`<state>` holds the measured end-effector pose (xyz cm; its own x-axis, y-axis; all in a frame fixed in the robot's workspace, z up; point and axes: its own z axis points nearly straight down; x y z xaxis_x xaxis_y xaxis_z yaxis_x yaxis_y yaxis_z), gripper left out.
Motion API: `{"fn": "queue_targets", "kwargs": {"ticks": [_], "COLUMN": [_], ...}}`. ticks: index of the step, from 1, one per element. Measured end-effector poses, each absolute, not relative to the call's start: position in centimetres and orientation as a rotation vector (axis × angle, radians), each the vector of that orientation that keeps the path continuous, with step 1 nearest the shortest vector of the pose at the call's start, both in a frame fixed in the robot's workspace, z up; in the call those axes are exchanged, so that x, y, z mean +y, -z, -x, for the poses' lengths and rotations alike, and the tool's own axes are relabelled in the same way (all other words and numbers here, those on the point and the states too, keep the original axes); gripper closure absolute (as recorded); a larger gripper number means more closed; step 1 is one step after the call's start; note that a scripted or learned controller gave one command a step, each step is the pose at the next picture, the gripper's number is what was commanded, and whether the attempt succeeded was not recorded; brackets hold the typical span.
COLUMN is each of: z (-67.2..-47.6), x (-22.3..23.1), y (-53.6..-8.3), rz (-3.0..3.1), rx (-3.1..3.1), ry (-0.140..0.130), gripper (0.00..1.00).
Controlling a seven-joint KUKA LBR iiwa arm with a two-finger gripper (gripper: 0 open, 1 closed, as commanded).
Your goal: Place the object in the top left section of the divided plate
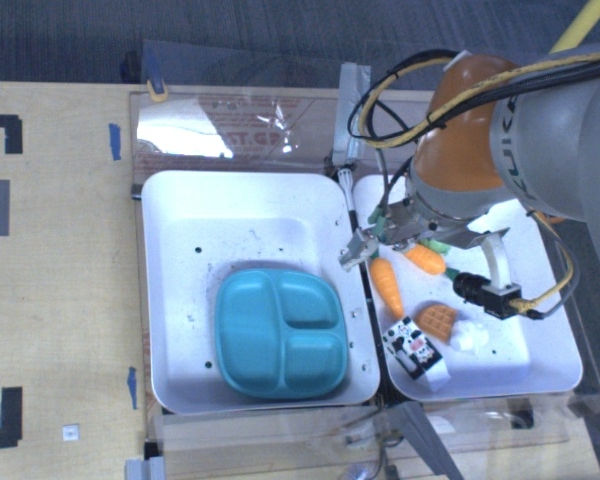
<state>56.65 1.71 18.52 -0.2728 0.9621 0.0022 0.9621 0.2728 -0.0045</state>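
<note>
A teal divided plate [280, 333] lies in the left white bin [180, 218], toward its front. It has one long section on the left and two smaller ones on the right. My gripper [361, 247] hangs low at the left edge of the right bin [540, 358], just above the top end of an orange toy carrot [386, 284]. A second, shorter carrot [424, 259] with a green tip lies beside it, partly under the wrist. I see nothing held in the gripper.
The right bin also holds a brown waffle piece [439, 320], a black-and-white patterned block [413, 346] and a small white lump [472, 337]. A black cable plug [483, 293] dangles over them. The ridge between the bins [365, 318] runs right under the gripper.
</note>
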Motion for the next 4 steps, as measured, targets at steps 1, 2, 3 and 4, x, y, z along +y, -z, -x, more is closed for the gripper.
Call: {"fn": "queue_targets", "kwargs": {"ticks": [1,2,3,4], "z": [-56.8,-48.0,-48.0,-48.0], "x": [1.8,-3.9,6.4,6.1], "y": [-19.4,-18.2,-18.7,-18.7], "rz": [1.888,1.961,2.085,2.091], "rx": [-2.506,-2.450,-2.347,-2.343], "ry": [-0.003,-0.006,-0.001,-0.003], "gripper": [1.00,1.00,1.00,0.00]}}
